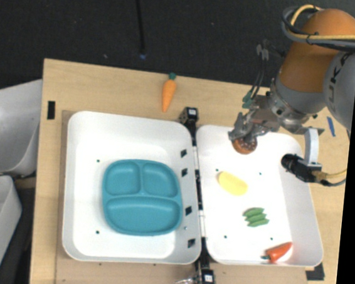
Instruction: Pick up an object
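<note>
Camera view: my pincer (pixel 245 138) sits low at the upper edge of the right bin (pixel 293 242), just right of frame centre, directly over a small brown object (pixel 245 146). Whether it is spread or pinching I cannot tell; the wrist hides it.

I judge the brown piece to be the target, since I am placed straight above it.

Other candidates in that bin:
- yellow piece (pixel 232 183) at mid-bin
- green pods (pixel 255 217) below it
- red-orange piece (pixel 279 251) in the lower right corner

The left bin (pixel 74 222) holds a blue divided plate (pixel 141 197).

A toy carrot (pixel 168 92) lies on the wooden bench (pixel 108 83) above the bins. The surroundings are dark.
</note>
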Motion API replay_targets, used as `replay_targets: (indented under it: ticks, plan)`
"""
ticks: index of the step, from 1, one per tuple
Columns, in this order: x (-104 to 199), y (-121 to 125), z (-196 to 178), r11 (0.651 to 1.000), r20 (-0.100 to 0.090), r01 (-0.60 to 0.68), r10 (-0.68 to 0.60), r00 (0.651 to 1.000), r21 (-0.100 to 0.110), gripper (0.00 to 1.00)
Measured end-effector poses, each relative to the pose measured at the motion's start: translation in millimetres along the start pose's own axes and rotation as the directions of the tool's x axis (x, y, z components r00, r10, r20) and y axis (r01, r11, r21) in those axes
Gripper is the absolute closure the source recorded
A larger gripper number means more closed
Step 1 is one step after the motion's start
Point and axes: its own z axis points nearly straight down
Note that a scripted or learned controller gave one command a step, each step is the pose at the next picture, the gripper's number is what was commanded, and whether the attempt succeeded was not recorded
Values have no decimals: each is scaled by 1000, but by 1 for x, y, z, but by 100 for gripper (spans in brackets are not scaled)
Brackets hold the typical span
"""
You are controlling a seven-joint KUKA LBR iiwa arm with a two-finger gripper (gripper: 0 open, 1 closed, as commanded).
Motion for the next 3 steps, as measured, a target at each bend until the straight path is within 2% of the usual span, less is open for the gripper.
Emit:
replay_targets:
  ticks: [1,3]
  plan:
    - [48,-10,3,1000,-1,0,0,1000,0,100]
    - [132,-53,10,1000,-2,1,-1,1000,1,100]
